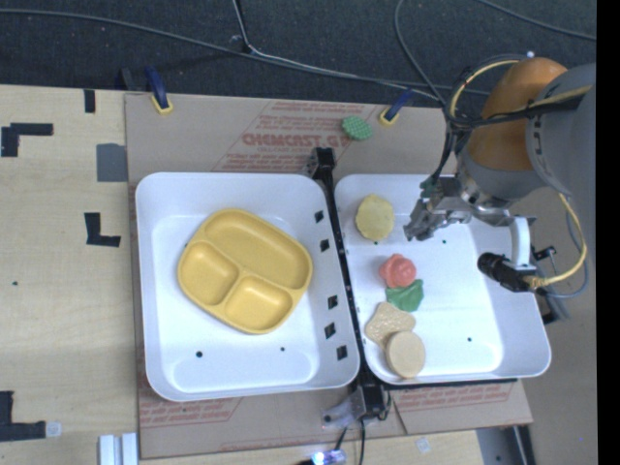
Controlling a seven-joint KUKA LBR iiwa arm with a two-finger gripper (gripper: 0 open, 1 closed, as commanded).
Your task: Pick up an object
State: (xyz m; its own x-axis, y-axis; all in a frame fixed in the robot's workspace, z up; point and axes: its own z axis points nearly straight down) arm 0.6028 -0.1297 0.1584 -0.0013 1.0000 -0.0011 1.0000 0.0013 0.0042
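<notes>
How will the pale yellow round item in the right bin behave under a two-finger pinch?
The pale yellow round item looks domed and smooth, so it may slip or roll from the gripper. It looks like toy food, probably light and stiff. It lies apart from the red piece, so a nudge should move it alone.

One fixed camera hangs above the bench (58,260), looking down at a slant on both white bins (160,197) — fairly close — with the arm (542,114) entering from three o'clock.

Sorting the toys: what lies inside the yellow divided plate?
The yellow divided plate in the left bin holds nothing in its three compartments. Whatever lies beneath it is covered.
</notes>
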